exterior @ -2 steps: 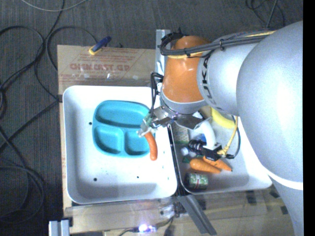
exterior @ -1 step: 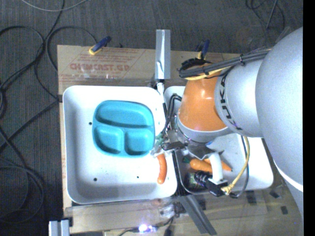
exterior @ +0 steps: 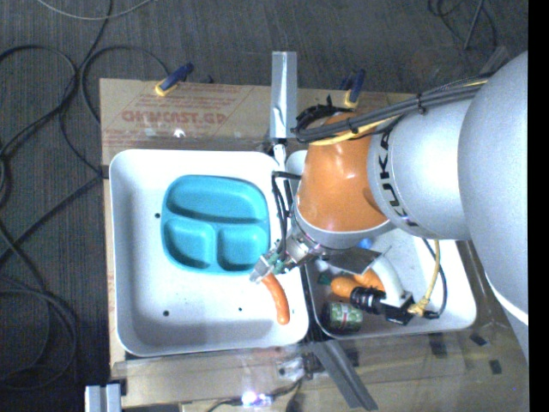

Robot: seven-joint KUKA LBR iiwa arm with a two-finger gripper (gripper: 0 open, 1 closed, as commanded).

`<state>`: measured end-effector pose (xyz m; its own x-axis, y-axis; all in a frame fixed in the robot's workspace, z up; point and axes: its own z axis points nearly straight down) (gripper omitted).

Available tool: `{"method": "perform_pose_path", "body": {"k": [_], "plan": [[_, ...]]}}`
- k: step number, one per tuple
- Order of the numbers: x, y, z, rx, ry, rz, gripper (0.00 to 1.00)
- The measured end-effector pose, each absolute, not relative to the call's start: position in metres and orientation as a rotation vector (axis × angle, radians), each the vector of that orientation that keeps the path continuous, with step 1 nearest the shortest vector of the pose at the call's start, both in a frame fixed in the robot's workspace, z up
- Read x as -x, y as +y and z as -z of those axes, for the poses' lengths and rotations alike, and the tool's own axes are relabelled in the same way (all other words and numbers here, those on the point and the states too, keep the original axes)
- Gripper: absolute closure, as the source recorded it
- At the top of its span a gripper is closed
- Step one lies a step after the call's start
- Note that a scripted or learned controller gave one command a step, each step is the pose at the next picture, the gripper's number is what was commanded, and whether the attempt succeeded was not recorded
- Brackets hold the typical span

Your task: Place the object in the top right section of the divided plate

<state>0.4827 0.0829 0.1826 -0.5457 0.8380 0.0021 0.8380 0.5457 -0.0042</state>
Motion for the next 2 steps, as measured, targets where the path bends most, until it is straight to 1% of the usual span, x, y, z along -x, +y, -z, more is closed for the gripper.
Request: {"method": "perform_pose_path", "body": {"k": [1, 2], "plan": [[-0.484, 0.095, -0.275, 1.312, -2.855, -0.001, 1.00], [-0.587, 0.092, -0.231, 1.429, -2.797, -0.003, 1.00]]}}
